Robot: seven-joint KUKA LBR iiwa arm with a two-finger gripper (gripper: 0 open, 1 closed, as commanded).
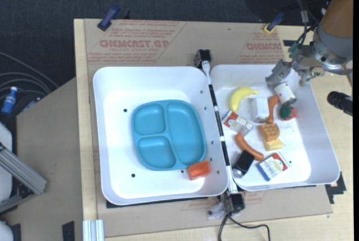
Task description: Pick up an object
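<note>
Banana point(241, 96), lying in the right bin point(314, 170) near its back left, looks light, smooth and stiffly curved, best pinched across its middle, while the pincer point(285, 84) hangs nearby, its state impossible to tell.

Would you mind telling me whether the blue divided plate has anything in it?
Empty: all three compartments of the blue divided plate show bare blue. The orange block lies beside its lower right corner, on the left bin's floor.

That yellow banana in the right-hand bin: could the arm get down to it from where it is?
Probably yes. The banana lies uncovered near the right bin's upper left, with bare floor around it, and the gripper hovers over the same bin, just right of it.
</note>
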